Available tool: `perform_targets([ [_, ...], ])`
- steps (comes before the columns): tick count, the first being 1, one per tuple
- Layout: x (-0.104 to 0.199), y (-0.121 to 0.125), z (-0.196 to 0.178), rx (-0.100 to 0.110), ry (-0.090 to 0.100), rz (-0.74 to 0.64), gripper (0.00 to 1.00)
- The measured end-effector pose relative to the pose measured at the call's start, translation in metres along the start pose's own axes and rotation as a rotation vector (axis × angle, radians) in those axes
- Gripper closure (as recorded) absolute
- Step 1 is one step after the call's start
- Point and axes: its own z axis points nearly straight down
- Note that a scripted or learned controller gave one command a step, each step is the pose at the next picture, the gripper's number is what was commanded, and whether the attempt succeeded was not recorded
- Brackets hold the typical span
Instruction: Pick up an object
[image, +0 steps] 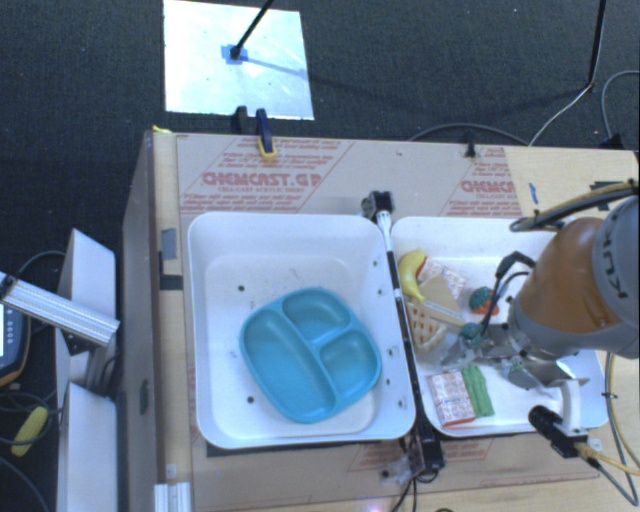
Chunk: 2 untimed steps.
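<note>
Where bins meet, glossy blue sectioned tray (311, 351), curved yellow banana (410, 272)

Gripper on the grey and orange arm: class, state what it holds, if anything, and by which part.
It cannot be told: the gripper sits low among clutter in the right white bin, and no object shows clearly held.

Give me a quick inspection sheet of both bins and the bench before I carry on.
Surface: bench under printed protective film, bearing left bin and right bin.
Job's things: banana, green stick and card packet in the right bin.
Clutter: blue divided tray lying in the left bin.
Hand: hand low over the right bin's pile; grip cannot be judged.
Cables: cable trailing on the floor beyond the bench.
Surroundings: dark carpet, shiny sheet.
</note>
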Motion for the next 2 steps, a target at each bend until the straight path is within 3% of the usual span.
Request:
perform_targets([
  [1,0.0003,0.0014,-0.0108,-0.003,0.001,-0.001,1.00],
  [2,0.0003,0.0014,-0.0107,-0.003,0.001,-0.002,0.00],
])
